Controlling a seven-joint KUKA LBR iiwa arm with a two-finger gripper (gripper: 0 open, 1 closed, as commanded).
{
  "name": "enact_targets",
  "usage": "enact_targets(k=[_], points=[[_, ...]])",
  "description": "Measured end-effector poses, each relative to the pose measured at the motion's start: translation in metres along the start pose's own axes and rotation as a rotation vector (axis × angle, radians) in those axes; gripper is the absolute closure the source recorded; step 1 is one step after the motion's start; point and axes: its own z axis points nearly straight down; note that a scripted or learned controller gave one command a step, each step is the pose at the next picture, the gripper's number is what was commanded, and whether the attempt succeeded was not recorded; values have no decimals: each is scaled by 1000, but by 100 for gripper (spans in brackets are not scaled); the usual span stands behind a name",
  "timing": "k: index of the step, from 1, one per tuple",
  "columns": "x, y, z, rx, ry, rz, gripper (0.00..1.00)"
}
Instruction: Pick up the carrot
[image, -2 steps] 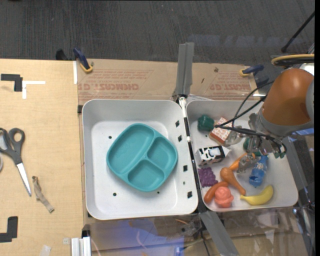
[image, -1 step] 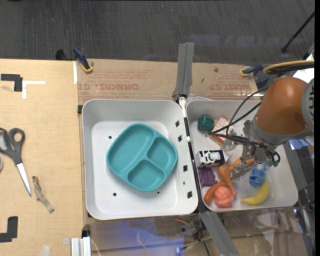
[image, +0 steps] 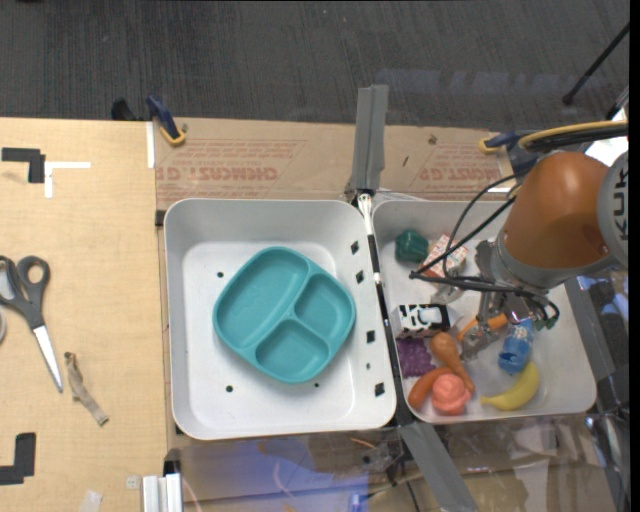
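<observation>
The gripper (image: 490, 325) hangs low over the middle of the right bin (image: 575, 385), below the orange wrist band (image: 555, 205). Its state cannot be told: the tip is lost among cables and clutter, and no object is seen to be grasped.

Nearest the camera, along the front wall of the right bin:
- A banana (image: 512, 390) lies at the front right.
- A pink lumpy item (image: 451, 394) lies left of the banana.
- A red-orange item (image: 424, 387) touches the pink one on its left.

One row back:
- The carrot (image: 446, 350) lies just behind the pink item, left of and near the gripper tip. Whether the gripper touches it cannot be told.
- A purple item (image: 411, 353) lies just beside the carrot, on its left.
- A blue item (image: 515, 350) stands just right of the gripper, behind the banana.

Further back:
- A black-and-white item (image: 423, 317) lies by the left wall.
- A red-and-white packet (image: 444, 260) lies behind it.
- A green item (image: 410, 243) sits at the far left of this bin.

The left bin (image: 190, 300) holds a teal divided plate (image: 285, 315), set at a slant near its centre.

On the bench to the left, scissors (image: 30, 305) lie well apart from both bins. Cardboard (image: 260, 165) lies behind the bins.
</observation>
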Motion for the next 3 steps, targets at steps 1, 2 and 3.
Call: enact_targets(k=[1, 2, 3], points=[[-20, -32, 1, -2, 2, 27, 0], [-1, -3, 2, -4, 4, 130, 0], [-3, -4, -8, -2, 0, 128, 100]])
